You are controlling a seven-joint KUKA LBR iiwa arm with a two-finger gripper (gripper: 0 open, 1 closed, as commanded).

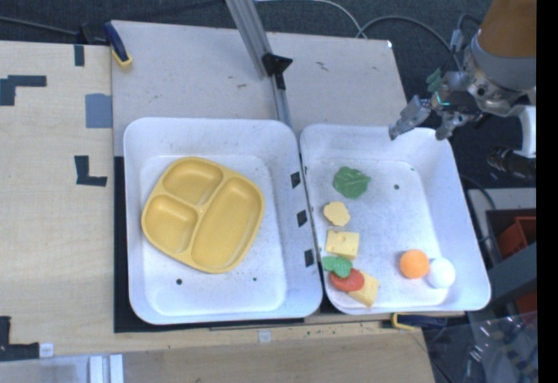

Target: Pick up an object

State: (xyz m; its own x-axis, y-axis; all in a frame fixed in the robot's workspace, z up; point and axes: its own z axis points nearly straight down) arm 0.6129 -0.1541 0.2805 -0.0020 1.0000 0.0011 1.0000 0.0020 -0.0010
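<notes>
Two white bins (131, 224), one yellow tray (203, 214), seven food pieces (351, 182).

Small toy foods are scattered in the right white bin (453, 189): a green leafy piece (351, 182) far, a yellow lump (336, 215) and yellow cheese block (342, 243) centrally, a red-and-green piece (342, 274) on a yellow wedge (366, 290) near, and an orange ball (414, 263) touching a white ball (441, 273) at the near right.

On the table, the left bin (139, 285) holds a yellow divided plate (203, 214), the right bin (462, 224) holds a green leaf (350, 181), cheese cube (343, 243), orange ball (414, 263) and white ball (441, 273), and the gripper (421, 120) hangs above its far edge, fingers parted.
</notes>
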